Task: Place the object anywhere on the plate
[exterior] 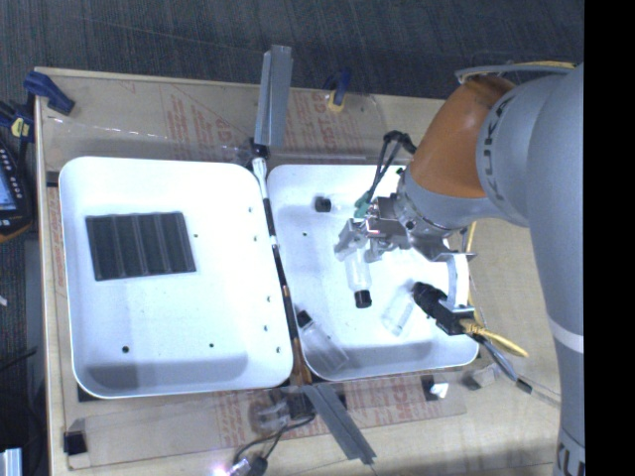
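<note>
A dark grey ridged plate [139,244] lies flat in the left bin [159,365], toward its back left. A small black object [322,204] rests on the floor of the right bin [298,191], near its back left. My gripper [379,303] hangs over the middle of the right bin, in front of and to the right of the black object and apart from it. Its two fingers, one dark-tipped [361,295] and one pale [397,312], stand spread, with bare bin floor between them.
A clear plastic piece [323,347] and a small dark bit [303,318] lie in the right bin's front left corner. A dark rail [277,266] runs between the bins. The arm's orange band [456,152] overhangs the right bin's back right.
</note>
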